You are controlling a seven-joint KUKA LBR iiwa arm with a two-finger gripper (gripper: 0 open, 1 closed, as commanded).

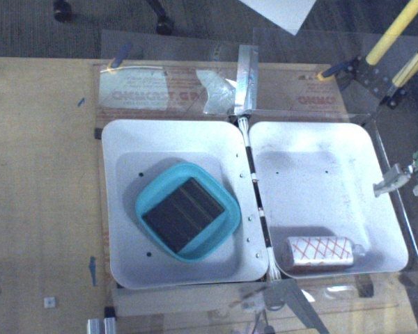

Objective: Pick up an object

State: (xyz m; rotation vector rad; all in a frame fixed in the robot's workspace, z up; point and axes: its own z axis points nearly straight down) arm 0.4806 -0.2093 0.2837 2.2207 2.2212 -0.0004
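A teal bowl [188,212] sits in the left bin [118,145] with a dark ridged rectangular block [182,213] lying inside it. In the right bin [313,158], a white packet with a red criss-cross pattern [320,250] lies against the near wall. A small grey part of my gripper [402,177] pokes in at the far right, over the right bin's right rim. It is well apart from the packet and higher in the view. Nothing is seen held by it.
A metal divider post [246,82] stands behind the seam between the bins. Taped cardboard [160,89] lies along the back. Yellow-handled clamps [383,54] are at the top right, and the wooden bench [35,186] stretches to the left.
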